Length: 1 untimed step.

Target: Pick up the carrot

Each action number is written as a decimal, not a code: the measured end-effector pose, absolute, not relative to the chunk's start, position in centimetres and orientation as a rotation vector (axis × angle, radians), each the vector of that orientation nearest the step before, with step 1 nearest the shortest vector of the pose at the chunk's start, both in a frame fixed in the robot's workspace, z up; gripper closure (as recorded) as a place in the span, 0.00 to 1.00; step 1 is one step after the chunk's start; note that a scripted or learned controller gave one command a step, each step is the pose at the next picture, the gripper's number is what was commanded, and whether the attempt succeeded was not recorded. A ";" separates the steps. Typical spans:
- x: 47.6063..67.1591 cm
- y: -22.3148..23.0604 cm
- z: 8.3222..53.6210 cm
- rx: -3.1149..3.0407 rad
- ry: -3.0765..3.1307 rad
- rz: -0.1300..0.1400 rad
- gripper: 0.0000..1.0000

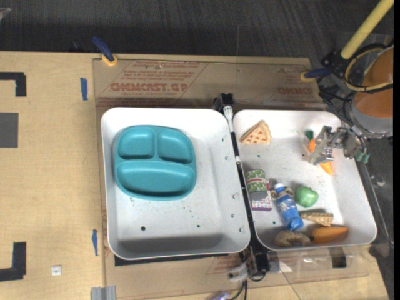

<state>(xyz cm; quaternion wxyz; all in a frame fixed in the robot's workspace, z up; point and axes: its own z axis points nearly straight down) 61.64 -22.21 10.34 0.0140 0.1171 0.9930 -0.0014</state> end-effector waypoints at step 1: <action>57.0 -22.4 9.0 0.083 3.127 -0.003 1.00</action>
